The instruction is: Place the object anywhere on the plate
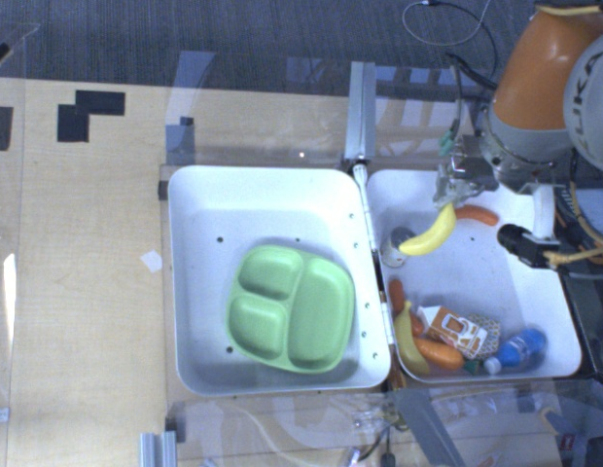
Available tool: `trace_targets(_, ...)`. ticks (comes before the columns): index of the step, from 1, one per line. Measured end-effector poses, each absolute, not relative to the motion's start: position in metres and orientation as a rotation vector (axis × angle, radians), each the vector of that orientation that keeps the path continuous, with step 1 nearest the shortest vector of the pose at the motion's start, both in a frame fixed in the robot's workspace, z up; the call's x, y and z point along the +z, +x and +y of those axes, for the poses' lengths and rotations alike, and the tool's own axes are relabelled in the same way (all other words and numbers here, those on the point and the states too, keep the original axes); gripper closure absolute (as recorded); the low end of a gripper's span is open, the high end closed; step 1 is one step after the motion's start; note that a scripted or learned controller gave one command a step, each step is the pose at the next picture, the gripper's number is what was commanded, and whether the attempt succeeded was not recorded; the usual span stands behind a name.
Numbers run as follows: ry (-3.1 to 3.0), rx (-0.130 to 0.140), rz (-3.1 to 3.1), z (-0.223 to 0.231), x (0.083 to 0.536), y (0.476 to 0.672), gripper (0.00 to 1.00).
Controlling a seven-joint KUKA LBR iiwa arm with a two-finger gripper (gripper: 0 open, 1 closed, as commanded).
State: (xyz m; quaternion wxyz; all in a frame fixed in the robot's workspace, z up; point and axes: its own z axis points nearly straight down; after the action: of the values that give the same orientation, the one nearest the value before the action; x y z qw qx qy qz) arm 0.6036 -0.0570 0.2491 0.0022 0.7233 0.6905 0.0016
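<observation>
A green plate [292,307] with three compartments lies in the left white bin [199,222]. Over the upper left part of the right bin [554,305], my gripper [455,191] points down from the arm. It is shut on the upper end of a yellow banana [430,233]. The banana hangs tilted, with its lower tip pointing left toward the divider between the bins. It sits to the right of the plate, apart from it.
The right bin holds an orange sausage-like piece [477,215] just right of the gripper. Along its front lie a second banana [407,339], a carrot [440,351], a snack packet [461,330] and a blue bottle [516,350]. A metal rail [358,115] runs between the bins.
</observation>
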Motion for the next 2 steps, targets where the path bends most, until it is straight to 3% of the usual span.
trace_targets(1,2.26,0.005,2.179,0.004,0.248,0.553,1.0)
trace_targets(2,2.116,0.003,2.321,0.063,0.244,0.533,1.0)
